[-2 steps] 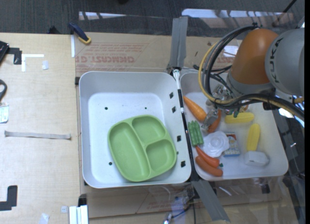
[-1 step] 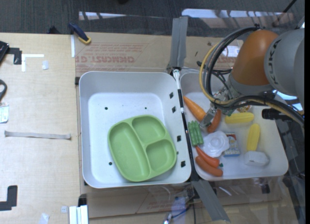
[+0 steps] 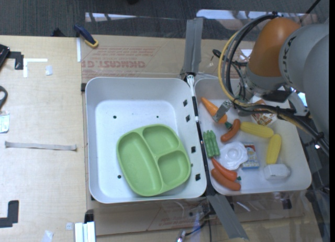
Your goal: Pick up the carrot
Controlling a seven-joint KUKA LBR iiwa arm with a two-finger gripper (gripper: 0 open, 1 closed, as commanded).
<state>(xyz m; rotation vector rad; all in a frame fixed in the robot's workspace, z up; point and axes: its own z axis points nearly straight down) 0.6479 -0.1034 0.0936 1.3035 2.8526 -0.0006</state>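
My pincer (image 3: 224, 111) above the carrot (image 3: 209, 106).
Positioned at its thick end for a grasp; finger spread indiscernible.

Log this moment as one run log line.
orange tapered carrot: right white bin, upper left, not lifted | gripper: at carrot | green divided plastic tray: left white bin
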